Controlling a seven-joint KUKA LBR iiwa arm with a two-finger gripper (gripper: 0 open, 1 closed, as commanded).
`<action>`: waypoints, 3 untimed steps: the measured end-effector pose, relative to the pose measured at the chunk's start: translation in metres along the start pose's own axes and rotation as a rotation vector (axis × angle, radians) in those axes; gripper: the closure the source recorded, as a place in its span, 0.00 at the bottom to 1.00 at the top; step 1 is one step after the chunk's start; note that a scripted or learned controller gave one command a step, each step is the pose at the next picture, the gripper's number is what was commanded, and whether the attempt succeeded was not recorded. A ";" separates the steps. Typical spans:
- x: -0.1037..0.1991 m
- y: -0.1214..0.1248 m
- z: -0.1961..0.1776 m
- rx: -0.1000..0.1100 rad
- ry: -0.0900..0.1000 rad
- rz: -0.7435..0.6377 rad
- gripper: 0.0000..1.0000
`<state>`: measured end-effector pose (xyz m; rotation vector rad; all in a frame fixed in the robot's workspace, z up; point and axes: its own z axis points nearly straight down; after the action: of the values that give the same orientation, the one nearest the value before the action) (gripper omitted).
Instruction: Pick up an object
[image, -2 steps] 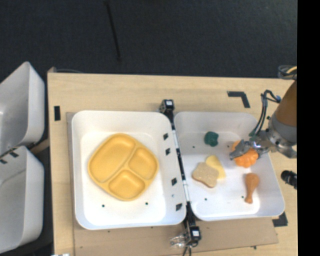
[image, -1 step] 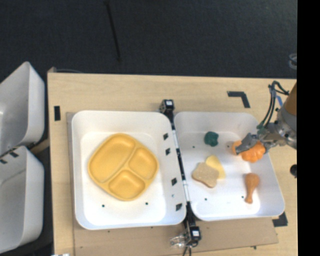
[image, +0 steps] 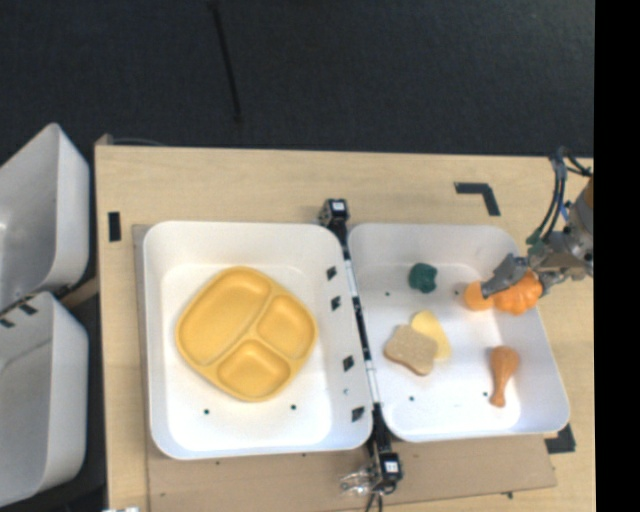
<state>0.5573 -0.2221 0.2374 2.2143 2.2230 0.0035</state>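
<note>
**Camera view: gripper at orange toy, right bin, right wall**

Orange toy (image: 519, 297): lying at the right wall of the right bin (image: 450, 234), about midway between the far and near walls. Rounded, bright orange, with a smaller orange lobe to its left. Resting on the bin floor, partly covered from the far side.

Gripper (image: 508, 277): directly over the far left part of the orange toy, reaching in at a slant from the right edge. Overlapping the toy's outline; contact or clearance not distinguishable. Opening width: cannot tell. Hold on the toy: cannot tell. Thin cable (image: 553, 205) looping up on the far side of the wrist.

Other contents of the right bin:
- Green block (image: 424, 277): left of the orange toy, well apart from it, toward the far wall.
- Bread slice (image: 411, 350): near the bin's middle, tan, lying flat.
- Yellow wedge (image: 434, 329): touching the bread slice, partly under its right far edge.
- Drumstick (image: 502, 373): toward the near right corner, thick end far, thin end near, apart from everything else.

Left bin (image: 240, 230): side by side with the right bin, walls meeting along the centre line. Yellow divided plate (image: 247, 332) lying flat, roughly centred, with three compartments.

Bench (image: 250, 182): light wood, carrying both bins. Black clamp (image: 333, 211) at the far end of the joint between the bins. Two white tubs (image: 30, 225) beyond the bench's left edge.
</note>
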 end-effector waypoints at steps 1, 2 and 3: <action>0.043 0.008 -0.003 0.003 0.003 -0.003 1.00; 0.086 0.021 -0.009 0.002 0.002 -0.003 1.00; 0.145 0.041 -0.011 0.002 0.002 -0.004 1.00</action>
<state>0.5981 -0.0767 0.2480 2.2122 2.2292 0.0038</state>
